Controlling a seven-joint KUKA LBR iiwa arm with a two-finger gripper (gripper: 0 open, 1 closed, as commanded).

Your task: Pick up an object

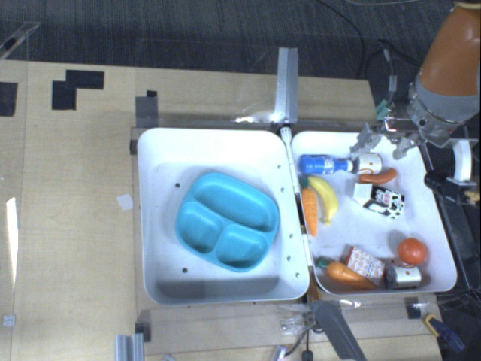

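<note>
At the near edge of the right bin [443, 273], a carrot [347, 274] lies beside a small printed packet [365, 262], a dark-and-silver can [404, 277] and an orange ball [412, 251]. Farther in, a black-and-white carton [384, 200] rests near the bin's middle, with a banana [325, 196] and a second carrot [309, 211] lying along the divider side. Beyond them sit a red sausage-shaped toy [376, 176] and a blue bottle [325, 164] lying on its side. In the left bin [161, 201], a blue divided tray [226, 220] lies alone. At the far right, the grey arm with its orange band reaches in, its gripper [385, 143] hovering over the right bin's back edge, fingers spread apart and nothing between them, just above the sausage toy and bottle cap.
</note>
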